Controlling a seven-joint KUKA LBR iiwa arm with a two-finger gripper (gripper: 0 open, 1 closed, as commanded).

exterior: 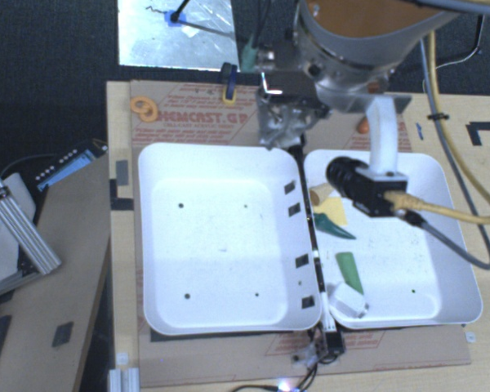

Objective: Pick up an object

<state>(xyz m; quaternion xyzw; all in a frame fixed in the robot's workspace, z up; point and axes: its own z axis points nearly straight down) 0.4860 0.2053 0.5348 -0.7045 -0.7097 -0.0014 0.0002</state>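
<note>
The right bin holds several small objects along its left side: a tan piece, a yellow piece, a dark teal piece, a green oblong and a white lump in the near corner. My gripper hangs over the back end of the divide between the two bins, apart from all of these objects. I see nothing held in it. A black cylinder on a white bracket juts from the arm over the right bin, with a yellow cable trailing right.
The left bin lies beside the right one. On the cardboard behind them sit an orange ring and a blue and yellow clamp. A foil sheet lies at the back. Metal rails stand at left.
</note>
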